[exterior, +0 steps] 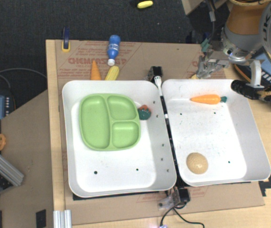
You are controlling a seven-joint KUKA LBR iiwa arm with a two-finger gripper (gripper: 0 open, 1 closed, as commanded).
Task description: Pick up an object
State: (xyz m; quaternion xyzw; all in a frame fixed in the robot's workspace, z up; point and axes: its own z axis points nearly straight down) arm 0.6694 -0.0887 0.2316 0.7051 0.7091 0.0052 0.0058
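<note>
The gripper (pixel 210 66) hangs above the bench just past the far rim of the right bin (pixel 249 127), under the grey wrist and the orange band of the arm (pixel 249 13). Its metal fingers point down, but they are too small and blurred here, so I cannot tell how they stand, and nothing can be made out between them.

The nearest thing to it inside the right bin is a toy carrot (pixel 205 99), orange with a dark green tip, lying on its side close to the bin's far wall, just nearer the camera than the gripper and apart from it. A tan round ball-like object (pixel 197 163) sits near the same bin's front wall, well apart from the gripper.

Left of the right bin, touching it along a dark seam, is the left bin (pixel 73 146). It holds a green divided plate (pixel 109 121) with three compartments, and a small red and green toy (pixel 144 112) just beside the plate's right edge.

Beyond the left bin's far rim, on the cardboard sheet (pixel 54 127), lie a blue and white bottle (pixel 113 49), a yellow corn cob (pixel 112 72) and an orange cone-shaped piece (pixel 95 71).
</note>
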